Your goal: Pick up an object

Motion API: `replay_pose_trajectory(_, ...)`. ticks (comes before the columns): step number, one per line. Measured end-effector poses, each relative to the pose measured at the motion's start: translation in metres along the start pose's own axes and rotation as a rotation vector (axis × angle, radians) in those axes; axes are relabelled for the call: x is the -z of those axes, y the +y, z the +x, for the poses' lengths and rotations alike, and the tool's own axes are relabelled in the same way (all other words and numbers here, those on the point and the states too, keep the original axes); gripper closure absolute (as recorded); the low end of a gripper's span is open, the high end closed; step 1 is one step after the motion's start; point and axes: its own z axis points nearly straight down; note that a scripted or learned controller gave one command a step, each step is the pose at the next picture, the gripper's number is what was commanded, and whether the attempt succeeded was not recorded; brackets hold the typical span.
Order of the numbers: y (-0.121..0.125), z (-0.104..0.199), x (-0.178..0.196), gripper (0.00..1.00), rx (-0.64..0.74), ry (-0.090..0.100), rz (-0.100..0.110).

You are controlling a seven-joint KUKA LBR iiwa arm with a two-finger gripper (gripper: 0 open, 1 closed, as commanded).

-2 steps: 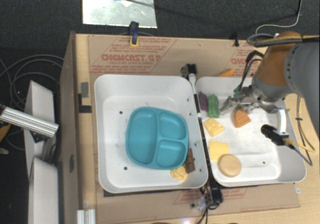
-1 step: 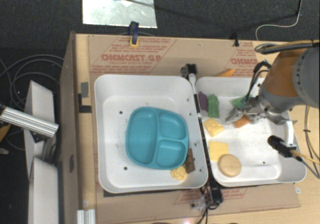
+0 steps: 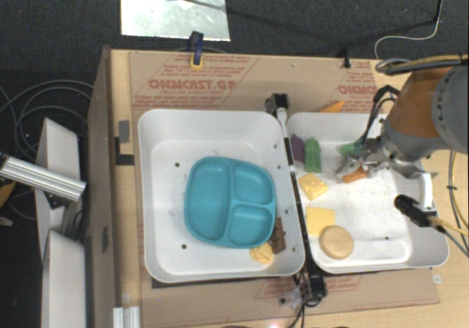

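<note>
A yellow piece (image 3: 261, 253) and a brown piece (image 3: 279, 237) lie together at the near edge of the left bin (image 3: 157, 173), against the near right rim of a teal divided plate (image 3: 229, 200) that fills the bin's middle. Across the divider, in the right bin (image 3: 421, 250), a tan round bun (image 3: 337, 241) sits by the near left corner, touching a yellow block (image 3: 319, 219) just behind it. Further back along the left wall lies a cheese wedge (image 3: 313, 186), then a green block (image 3: 313, 154) with a purple piece (image 3: 297, 147) beside it, close to the far left corner.

The gripper (image 3: 357, 166) is down in the far half of the right bin, near its middle, with the grey arm (image 3: 429, 118) reaching in from the right edge. An orange piece (image 3: 355, 175) lies right at the fingertips and a green piece (image 3: 350, 148) sits just behind them; whether either is gripped cannot be told, nor how far the gripper is open. Another orange piece (image 3: 333, 107) rests on the surface (image 3: 220, 81) just beyond the right bin's far rim.
</note>
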Motion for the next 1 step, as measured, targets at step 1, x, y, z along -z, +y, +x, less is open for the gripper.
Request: replay_pose_trajectory(1,-0.0278,0.0857,0.0947,1.0,0.008,0.003,-0.003)
